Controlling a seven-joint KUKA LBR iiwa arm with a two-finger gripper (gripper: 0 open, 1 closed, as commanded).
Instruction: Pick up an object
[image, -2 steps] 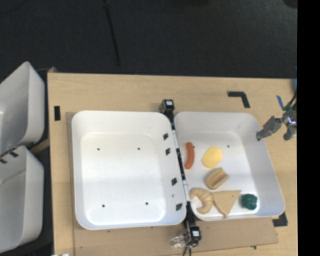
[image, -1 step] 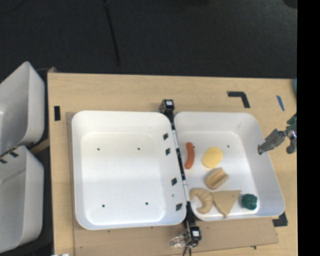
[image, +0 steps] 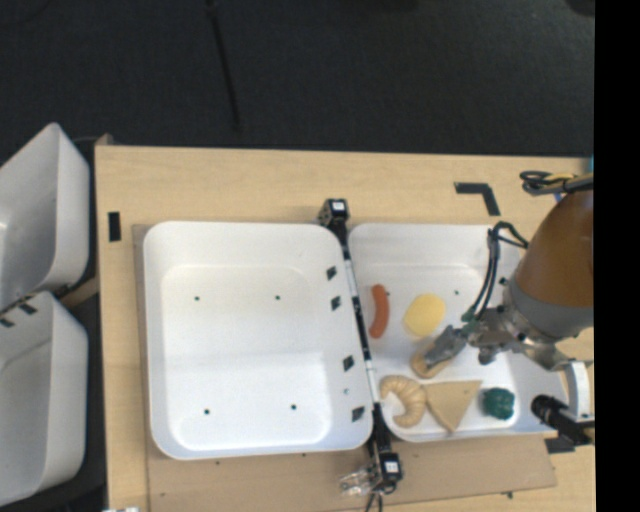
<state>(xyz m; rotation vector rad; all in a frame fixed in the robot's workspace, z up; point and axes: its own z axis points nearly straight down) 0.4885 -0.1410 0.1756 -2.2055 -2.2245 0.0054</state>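
My gripper (image: 441, 350) hangs low over the middle of the right bin (image: 420, 243), reaching in from the right. Its tip sits right at a small tan-brown piece (image: 426, 366); whether it touches that piece is unclear. Just above and left of the tip lies a yellow round object (image: 425, 314). An orange-red sausage shape (image: 379, 310) lies along the bin's left wall. At the front of the bin lie a croissant-like pastry (image: 403, 396), a tan wedge (image: 452, 403) and a small green object (image: 497, 402).
The left bin (image: 160, 330) stands beside the right one, with a black-clipped divider (image: 352, 320) between them. The arm's grey body with orange band (image: 558, 265) covers the right bin's right side. White shapes (image: 35, 300) stand off the bench's left edge.
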